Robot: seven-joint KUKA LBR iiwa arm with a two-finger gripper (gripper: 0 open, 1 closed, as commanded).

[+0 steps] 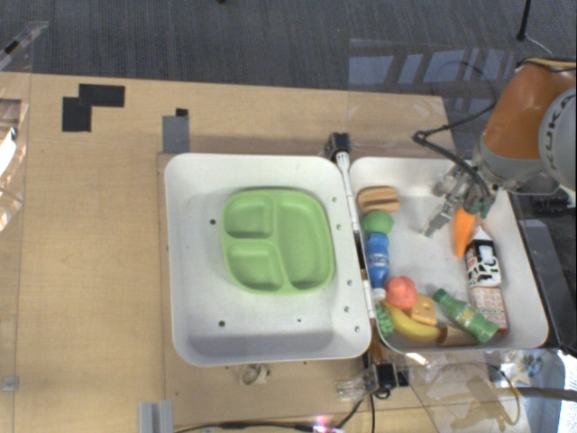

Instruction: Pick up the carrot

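The orange carrot (462,231) lies in the right bin (410,180), toward its right side, pointing toward the bin's front. Its green top sits under the wrist of the arm. My gripper (448,207) is low over the bin, right at the carrot's upper end and slightly to its left. The view is too slanted and crowded to show whether the carrot is held.
A milk-style bottle (484,273) lies just below the carrot. A green bottle (466,314), a banana (410,325), a red fruit (401,290), a blue bottle (377,258), a green ball (379,221) and a bun (377,197) share the bin. The left bin (194,332) holds a green divided plate (275,242).
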